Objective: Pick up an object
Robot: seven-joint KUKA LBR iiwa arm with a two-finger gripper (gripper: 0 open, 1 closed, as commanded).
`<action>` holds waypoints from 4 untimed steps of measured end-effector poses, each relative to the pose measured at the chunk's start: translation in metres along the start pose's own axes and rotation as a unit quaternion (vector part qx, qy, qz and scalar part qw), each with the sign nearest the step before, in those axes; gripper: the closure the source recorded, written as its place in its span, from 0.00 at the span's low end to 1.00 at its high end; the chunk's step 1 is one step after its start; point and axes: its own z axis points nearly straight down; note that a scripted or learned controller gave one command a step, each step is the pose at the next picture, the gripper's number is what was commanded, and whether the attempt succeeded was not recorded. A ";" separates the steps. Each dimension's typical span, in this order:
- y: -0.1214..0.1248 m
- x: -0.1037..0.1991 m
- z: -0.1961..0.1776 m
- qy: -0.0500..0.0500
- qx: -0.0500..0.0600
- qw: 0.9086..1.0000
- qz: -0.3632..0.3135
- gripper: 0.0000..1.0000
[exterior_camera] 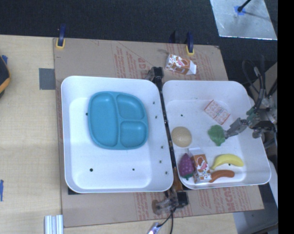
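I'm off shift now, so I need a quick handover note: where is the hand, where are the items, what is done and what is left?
Hand: low in the right bin, at the green toy; grip unclear.
Right bin also holds a banana, sausage, grapes, small carton, tan ball, packet.
Left bin: blue divided plate.
Done: nothing lifted. Left: grasp and raise one item.

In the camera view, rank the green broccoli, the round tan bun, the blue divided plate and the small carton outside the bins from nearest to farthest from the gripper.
1. Green broccoli, right bin, right at the gripper tip.
2. Round tan bun, right bin, near its left wall.
3. Small carton, on the cardboard above the bins.
4. Blue divided plate, left bin.
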 end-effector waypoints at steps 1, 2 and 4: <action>0.065 0.010 0.062 -0.001 0.000 1.000 -0.001 0.00; 0.064 -0.018 0.123 -0.001 0.000 1.000 0.000 0.00; 0.064 -0.019 0.112 -0.001 0.001 1.000 -0.002 0.00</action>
